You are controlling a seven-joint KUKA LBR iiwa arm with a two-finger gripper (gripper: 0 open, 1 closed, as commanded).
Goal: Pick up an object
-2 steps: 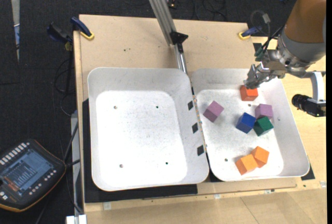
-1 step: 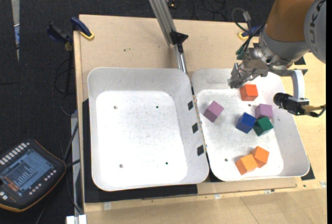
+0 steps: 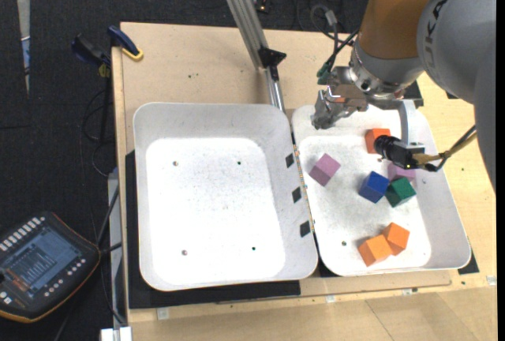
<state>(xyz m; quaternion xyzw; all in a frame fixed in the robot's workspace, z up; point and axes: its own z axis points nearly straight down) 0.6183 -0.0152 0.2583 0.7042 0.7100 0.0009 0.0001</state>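
The gripper [image 3: 327,117] hovers over the right bin's [image 3: 442,241] far corner — whether its fingers are parted cannot be told. The nearest block, purple [image 3: 324,169], lies apart below; descending here risks striking the bin wall — and closing on nothing.

Matt white speckled plastic bins [image 3: 150,174], pale wooden bench [image 3: 197,63], glossy grey arm [image 3: 465,24].
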